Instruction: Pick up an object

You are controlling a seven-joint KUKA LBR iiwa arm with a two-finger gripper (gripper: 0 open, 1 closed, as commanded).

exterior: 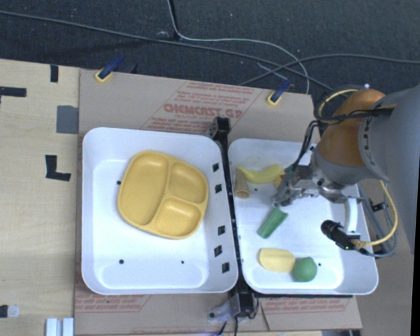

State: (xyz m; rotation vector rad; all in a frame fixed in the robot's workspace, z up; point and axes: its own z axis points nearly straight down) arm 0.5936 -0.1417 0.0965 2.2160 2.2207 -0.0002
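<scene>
Down in the right-hand shallow white bin, the grey arm with its orange band reaches in from the bin's right edge, and its two-finger gripper sits low near the middle of the bin's far half. How far the tool stands open cannot be told — the tip is too small and dark against the wrist to make out — and nothing can be seen held by it. Just below the gripper lies a green cylindrical block, tilted on a diagonal, close to the tip; whether they touch is unclear. A yellow plastic banana rests just beside the gripper toward the bin's far-left corner, with a small tan cylinder at its left end. Along the near edge, a pale yellow lemon-shaped piece and a round green ball lie touching each other. The left white bin carries a yellow three-compartment plastic plate — lying flat in its far half.
</scene>
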